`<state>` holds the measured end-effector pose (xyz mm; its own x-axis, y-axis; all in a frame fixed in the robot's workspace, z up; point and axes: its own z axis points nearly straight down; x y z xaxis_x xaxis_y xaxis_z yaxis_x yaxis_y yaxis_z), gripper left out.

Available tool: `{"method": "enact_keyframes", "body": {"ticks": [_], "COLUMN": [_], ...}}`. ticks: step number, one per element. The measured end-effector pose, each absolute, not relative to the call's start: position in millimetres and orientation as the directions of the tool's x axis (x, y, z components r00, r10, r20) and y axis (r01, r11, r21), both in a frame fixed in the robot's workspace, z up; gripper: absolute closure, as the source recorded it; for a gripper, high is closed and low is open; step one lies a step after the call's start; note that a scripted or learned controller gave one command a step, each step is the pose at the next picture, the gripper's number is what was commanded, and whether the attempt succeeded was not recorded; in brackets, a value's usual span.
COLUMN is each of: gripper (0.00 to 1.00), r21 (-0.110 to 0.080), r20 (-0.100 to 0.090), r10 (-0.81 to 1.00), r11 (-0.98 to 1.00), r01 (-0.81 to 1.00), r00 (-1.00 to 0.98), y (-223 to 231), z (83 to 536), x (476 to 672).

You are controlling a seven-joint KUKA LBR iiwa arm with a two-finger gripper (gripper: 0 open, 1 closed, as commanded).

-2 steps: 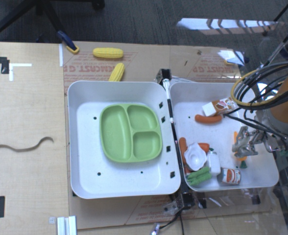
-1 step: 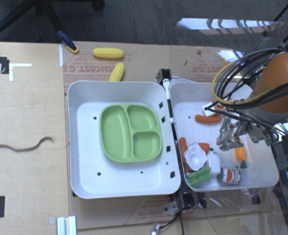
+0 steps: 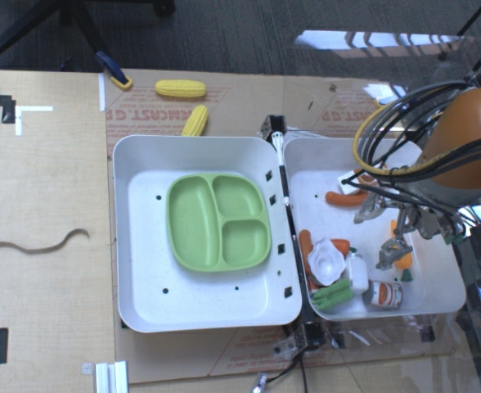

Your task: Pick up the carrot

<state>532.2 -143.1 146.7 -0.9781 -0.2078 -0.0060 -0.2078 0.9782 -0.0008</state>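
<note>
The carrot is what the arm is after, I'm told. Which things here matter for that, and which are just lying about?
For the job:
- carrot, right bin's left edge
- gripper, above the right bin

Lying about:
- green divided plate in the left bin
- two corn cobs beyond the bins
- small can

Tray (image 3: pixel 219 222) in left bin (image 3: pixel 134 219), carrot (image 3: pixel 344 199) — right bin (image 3: pixel 306 170), corn cobs (image 3: pixel 181 89) behind.
</note>
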Motion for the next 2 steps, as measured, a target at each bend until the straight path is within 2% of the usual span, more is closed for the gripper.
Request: {"method": "enact_keyframes", "body": {"ticks": [1, 2], "gripper": [0.00, 1.00], "r21": [-0.001, -0.004], "r20": [-0.004, -0.011], "r10": [-0.165, -0.166], "r11": [0.986, 0.986], "r01": [-0.165, -0.166], "r00": [-0.986, -0.986], "y": [-210, -210], "z": [92, 103], "x": [521.2, 523.9]}}
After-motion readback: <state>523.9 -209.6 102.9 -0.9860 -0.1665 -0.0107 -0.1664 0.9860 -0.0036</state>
